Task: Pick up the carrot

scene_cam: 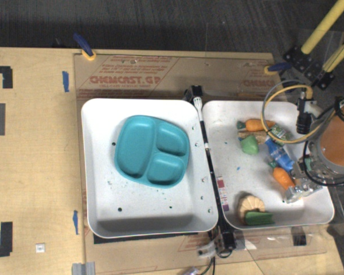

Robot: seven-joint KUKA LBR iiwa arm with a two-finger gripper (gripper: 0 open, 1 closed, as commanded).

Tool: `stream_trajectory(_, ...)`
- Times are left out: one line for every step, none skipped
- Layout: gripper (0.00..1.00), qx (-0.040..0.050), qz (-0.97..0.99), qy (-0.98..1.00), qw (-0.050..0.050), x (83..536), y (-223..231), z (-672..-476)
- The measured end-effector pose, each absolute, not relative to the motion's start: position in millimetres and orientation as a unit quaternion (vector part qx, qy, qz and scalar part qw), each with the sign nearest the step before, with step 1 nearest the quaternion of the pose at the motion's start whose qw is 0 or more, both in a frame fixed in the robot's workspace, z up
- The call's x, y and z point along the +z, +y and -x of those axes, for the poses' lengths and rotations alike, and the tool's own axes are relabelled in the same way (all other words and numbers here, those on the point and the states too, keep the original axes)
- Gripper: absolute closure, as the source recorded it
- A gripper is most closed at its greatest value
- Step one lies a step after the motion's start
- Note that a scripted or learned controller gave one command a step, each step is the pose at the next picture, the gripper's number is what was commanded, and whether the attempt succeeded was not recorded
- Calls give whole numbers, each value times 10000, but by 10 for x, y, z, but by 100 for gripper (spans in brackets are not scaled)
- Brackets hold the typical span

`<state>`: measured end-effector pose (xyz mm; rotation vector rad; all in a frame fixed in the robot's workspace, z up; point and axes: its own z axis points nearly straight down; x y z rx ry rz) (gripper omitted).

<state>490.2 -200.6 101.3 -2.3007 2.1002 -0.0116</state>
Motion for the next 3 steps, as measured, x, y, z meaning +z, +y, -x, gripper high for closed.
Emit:
stream_trajectory(100, -47, 8344, 5512, 28, 901, -1893, -4839)
stream_trajectory(0, -48, 8345, 5509, 37, 896, -1888, -4842)
stream_trajectory(0, 36, 8579, 5137, 115, 893, -1989, -4840)
